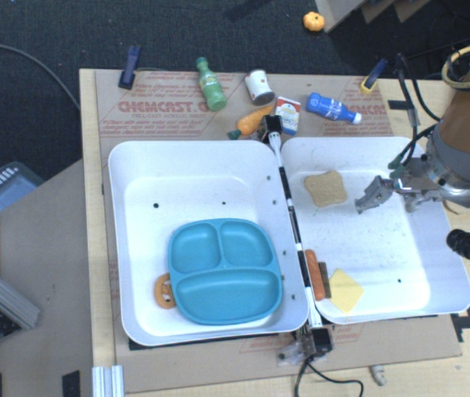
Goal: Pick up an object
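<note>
White plastic makes up the two shallow bins that sit side by side on the worktop (177,106). The left bin (136,180) holds one blue divided plate (224,270) with three compartments, and one small brown pretzel-like piece (164,291) peeks out at the plate's left edge, touching it. The right bin (384,296) holds three things: one tan slice of bread (326,188) near its back left, one yellow wedge (345,290) near the front left corner, and one orange-brown stick (314,273) lying along the left wall just beside the wedge. The hand (371,199) hangs over the right bin, to the right of the bread and apart from it, with its grey fingers (367,202) pointing left and down; nothing is seen between them, and whether they are spread or closed cannot be told from this angle. Behind the bins, on the worktop, lie one green bottle (212,85), one blue bottle (333,108), one small white can (259,86), one carrot-like orange piece (253,121) and one small white-and-red carton (287,114). Two blue clamps (129,66) grip the back edge of the board.
</note>
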